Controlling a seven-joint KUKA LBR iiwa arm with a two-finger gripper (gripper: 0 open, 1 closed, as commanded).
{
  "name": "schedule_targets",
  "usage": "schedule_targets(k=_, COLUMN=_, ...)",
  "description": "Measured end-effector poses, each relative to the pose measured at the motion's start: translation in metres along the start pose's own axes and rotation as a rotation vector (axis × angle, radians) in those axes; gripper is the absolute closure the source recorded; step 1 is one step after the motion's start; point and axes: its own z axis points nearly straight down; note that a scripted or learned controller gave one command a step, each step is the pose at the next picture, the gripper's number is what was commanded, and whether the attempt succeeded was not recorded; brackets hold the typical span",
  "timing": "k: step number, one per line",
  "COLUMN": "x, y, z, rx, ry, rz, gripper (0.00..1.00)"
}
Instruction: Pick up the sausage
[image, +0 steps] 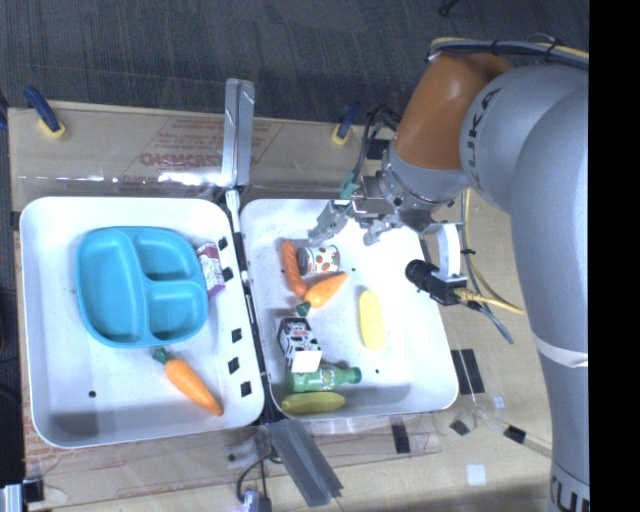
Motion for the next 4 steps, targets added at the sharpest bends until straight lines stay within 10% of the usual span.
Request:
schedule_targets(k=1, x=0.017, y=0.031, z=0.112, rx=-0.001, ry=-0.001, rz=-0.242, gripper=0.0)
schedule_targets(k=2, x=0.001, y=0.001, z=0.133, rx=-0.002, ry=-0.001, rz=-0.23, gripper=0.0)
schedule_targets(k=3, x=0.001, y=0.001, z=0.123, rx=-0.002, ry=-0.002, rz=-0.234, gripper=1.0)
schedule_targets(k=4, x=0.067, y=0.036, z=-0.017, rx=-0.004, ry=-0.001, rz=-0.139, gripper=1.0)
